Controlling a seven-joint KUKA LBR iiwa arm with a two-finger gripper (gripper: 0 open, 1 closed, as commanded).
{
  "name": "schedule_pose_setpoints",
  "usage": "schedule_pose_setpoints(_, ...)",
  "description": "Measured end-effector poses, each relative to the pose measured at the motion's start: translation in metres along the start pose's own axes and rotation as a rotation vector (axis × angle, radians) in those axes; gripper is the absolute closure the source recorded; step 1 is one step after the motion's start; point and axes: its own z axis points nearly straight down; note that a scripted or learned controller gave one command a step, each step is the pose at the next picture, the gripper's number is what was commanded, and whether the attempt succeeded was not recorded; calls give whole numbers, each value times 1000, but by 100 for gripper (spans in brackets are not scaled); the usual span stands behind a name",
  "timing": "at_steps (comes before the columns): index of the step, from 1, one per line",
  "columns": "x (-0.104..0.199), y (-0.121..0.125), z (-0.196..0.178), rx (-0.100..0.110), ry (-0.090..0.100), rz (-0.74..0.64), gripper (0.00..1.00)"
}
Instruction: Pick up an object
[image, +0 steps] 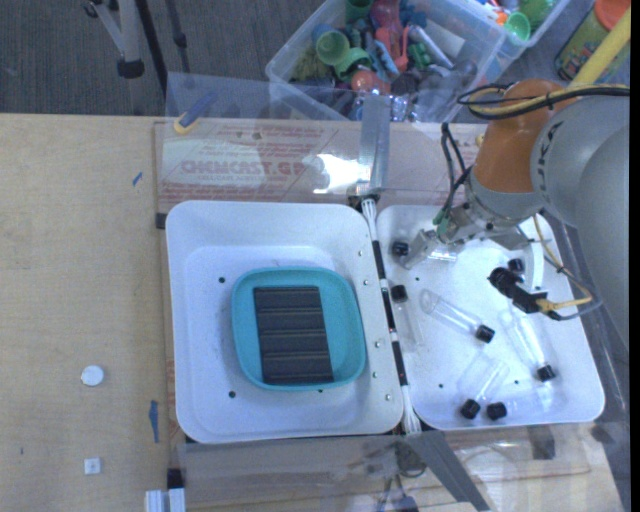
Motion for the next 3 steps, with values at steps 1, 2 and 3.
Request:
schedule_pose_setpoints(1,0,1,-11,-4,-3,-2,100)
schedule_pose_setpoints(2,42,14,-138,1,-1,67,100)
schedule_pose_setpoints(3,85,26,-143,0,-1,214,100)
